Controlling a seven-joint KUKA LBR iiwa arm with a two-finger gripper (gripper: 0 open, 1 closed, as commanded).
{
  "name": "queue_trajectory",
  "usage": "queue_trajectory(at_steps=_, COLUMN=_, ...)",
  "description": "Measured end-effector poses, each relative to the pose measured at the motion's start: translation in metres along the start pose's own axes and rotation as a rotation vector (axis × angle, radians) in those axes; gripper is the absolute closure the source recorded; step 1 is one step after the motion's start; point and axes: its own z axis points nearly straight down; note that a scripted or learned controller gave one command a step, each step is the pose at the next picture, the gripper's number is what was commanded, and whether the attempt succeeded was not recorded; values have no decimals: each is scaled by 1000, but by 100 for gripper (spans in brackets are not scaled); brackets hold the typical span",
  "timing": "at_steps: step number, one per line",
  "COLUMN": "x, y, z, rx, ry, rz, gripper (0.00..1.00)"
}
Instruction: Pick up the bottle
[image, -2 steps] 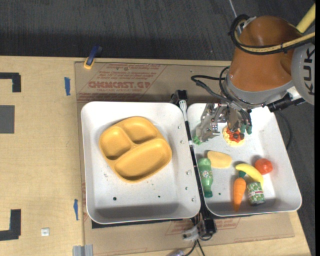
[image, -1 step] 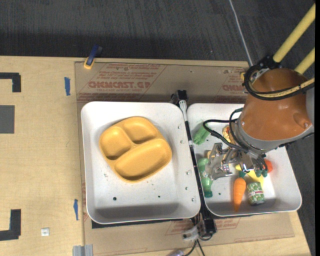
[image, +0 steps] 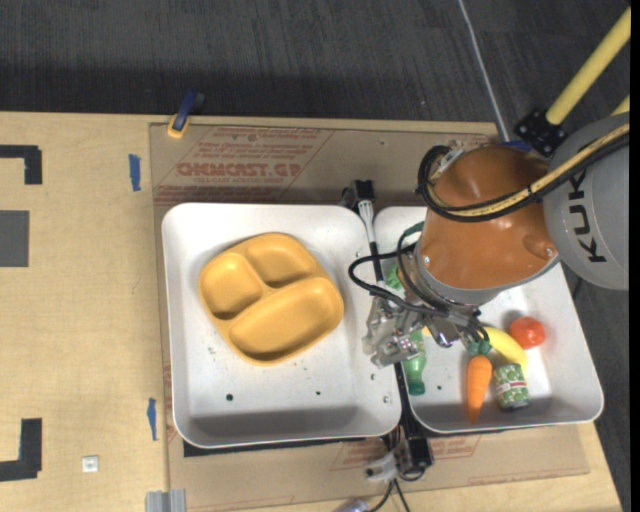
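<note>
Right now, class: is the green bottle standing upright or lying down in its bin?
Lying down. The green bottle rests lengthwise on the right bin's floor near its left wall, partly hidden under the gripper.

Red print on the cardboard sheet (image: 300, 150) under the bins reads "CHEMCAST" followed by characters too faint to make out, with smaller red lines above and below it that cannot be read. The grey arm (image: 600, 220) at the tabletop's right edge bears black letters "KU", cut off by the frame. The bottle (image: 512, 385) label is too small to read.

Slanted overhead view of both bins (image: 190, 300).
</note>
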Motion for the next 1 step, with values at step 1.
queue_trajectory(at_steps=1, x=1, y=-10, z=-10, rx=1, ry=-5, rz=-159, gripper=100)
